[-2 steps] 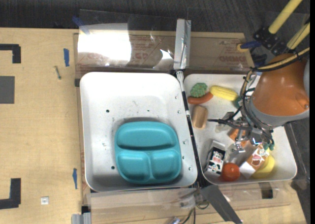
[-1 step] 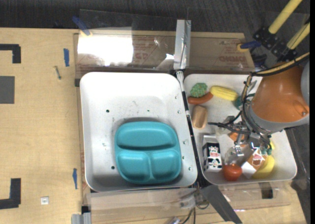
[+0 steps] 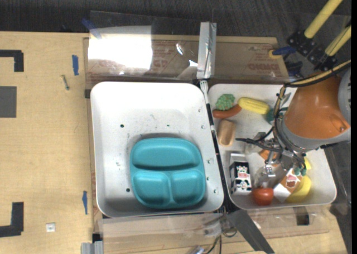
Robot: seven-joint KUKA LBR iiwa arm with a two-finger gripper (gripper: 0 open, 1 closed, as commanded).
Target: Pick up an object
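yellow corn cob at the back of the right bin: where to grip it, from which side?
Judging by pose, grip the corn cob across its middle, coming straight down. It lies flat, long axis running left-right, so the fingers should close across its short width. The carrot touches its left end; the middle looks freer.

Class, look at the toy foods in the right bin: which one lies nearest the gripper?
The red tomato, just below the gripper at the bin's near edge. The corn cob and carrot lie farther up the bin.

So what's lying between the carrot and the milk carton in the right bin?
In the camera view, a tan bread-like piece lies between the carrot and the milk carton.
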